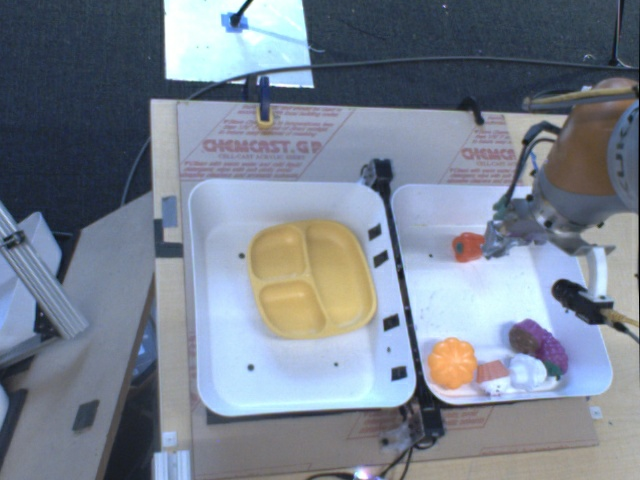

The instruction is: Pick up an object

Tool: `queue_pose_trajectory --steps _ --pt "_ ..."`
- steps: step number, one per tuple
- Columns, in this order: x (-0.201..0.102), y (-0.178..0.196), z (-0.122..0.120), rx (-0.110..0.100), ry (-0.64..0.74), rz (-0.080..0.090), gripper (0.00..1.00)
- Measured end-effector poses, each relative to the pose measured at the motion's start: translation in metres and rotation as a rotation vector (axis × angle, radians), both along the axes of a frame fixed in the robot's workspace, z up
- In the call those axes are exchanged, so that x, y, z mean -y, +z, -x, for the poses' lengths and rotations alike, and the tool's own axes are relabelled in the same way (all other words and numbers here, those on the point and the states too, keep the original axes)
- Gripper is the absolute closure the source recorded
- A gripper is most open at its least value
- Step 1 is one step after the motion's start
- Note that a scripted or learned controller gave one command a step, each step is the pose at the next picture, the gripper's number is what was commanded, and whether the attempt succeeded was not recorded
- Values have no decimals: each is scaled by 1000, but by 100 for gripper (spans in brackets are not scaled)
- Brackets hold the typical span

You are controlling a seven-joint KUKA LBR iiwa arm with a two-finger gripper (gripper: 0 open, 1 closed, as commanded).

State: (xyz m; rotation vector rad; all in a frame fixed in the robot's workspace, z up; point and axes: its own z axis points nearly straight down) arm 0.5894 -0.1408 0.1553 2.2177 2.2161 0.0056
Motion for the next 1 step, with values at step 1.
queue_pose_trajectory --steps 1 --pt "0 65 -4 2 5 0 100"
